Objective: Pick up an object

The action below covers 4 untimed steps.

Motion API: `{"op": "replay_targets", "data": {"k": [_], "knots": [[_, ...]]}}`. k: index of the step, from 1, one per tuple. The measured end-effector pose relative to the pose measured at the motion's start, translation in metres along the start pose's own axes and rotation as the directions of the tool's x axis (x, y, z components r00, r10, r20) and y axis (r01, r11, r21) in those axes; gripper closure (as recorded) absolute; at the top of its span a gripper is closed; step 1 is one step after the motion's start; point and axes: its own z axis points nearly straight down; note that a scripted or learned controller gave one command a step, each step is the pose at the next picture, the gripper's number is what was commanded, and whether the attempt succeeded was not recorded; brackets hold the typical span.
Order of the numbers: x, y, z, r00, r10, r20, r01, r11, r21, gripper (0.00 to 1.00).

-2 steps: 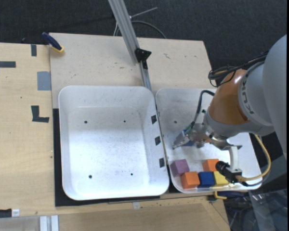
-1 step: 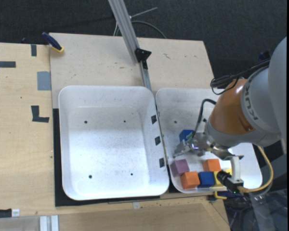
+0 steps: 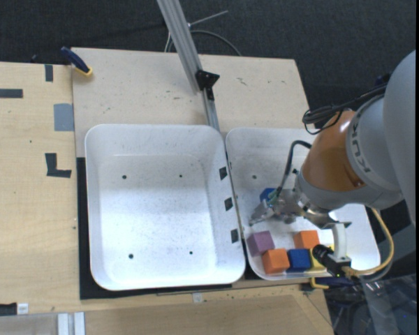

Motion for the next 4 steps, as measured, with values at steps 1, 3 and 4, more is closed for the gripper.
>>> {"op": "replay_targets", "data": {"k": [1,3,4], "knots": [[0.000,-0.001,-0.009,1.000,0.000,-0.001,0.000,1.000,0.002,1.00],[0.005,0.018,0.000,1.000,-0.001,0.000,0.001,1.000,-0.001,0.00],[0.017,0.019,-0.105,1.000,-0.001,0.001,0.001,1.000,-0.009,0.00]]}}
